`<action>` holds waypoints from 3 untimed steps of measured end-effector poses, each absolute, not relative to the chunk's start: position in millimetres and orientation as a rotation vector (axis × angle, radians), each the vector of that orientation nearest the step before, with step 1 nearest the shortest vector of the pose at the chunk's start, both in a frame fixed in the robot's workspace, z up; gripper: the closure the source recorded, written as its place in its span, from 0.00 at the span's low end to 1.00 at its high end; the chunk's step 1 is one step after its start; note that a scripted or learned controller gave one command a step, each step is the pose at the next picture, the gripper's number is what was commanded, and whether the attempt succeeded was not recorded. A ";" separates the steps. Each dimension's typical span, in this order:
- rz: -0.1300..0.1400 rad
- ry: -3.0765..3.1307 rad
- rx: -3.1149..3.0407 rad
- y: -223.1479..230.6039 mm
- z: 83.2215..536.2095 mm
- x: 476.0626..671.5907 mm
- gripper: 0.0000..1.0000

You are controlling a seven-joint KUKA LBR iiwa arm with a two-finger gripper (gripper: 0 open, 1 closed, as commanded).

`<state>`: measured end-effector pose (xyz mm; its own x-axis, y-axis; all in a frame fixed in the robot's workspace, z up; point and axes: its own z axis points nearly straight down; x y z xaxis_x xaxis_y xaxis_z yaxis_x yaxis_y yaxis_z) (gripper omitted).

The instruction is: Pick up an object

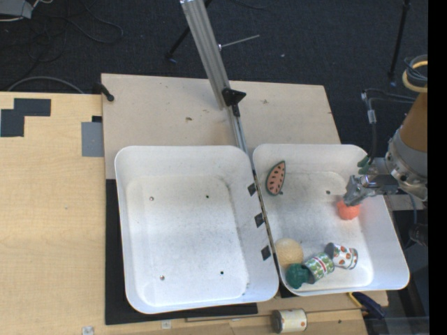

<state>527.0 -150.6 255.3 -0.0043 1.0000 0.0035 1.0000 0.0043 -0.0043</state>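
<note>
My gripper (355, 195) hangs over the right side of the right bin (311, 149), reaching in from the right edge. Directly under its tip lies a small orange-red object (348, 211), touching or nearly touching it; I cannot make out whether it sits in the grip. A watermelon-slice toy (277, 178) lies at the bin's upper left. Along the bin's front sit a tan ball (288, 250), a dark green piece (298, 276), a green-labelled can (319, 265) and a white and red can (343, 256).
The left bin (140, 166) lies beside the right one, with black clips (259, 219) along the shared rims. A slanted aluminium bar (209, 51) rises behind the bins. A small cylinder (290, 320) lies on the bench in front.
</note>
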 end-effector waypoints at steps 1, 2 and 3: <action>0.000 -2.224 -2.211 -92.4 259.7 522.6 1.00; 0.003 -2.222 -2.213 -39.4 243.6 517.3 1.00; 0.001 -2.224 -2.212 18.3 249.2 513.7 1.00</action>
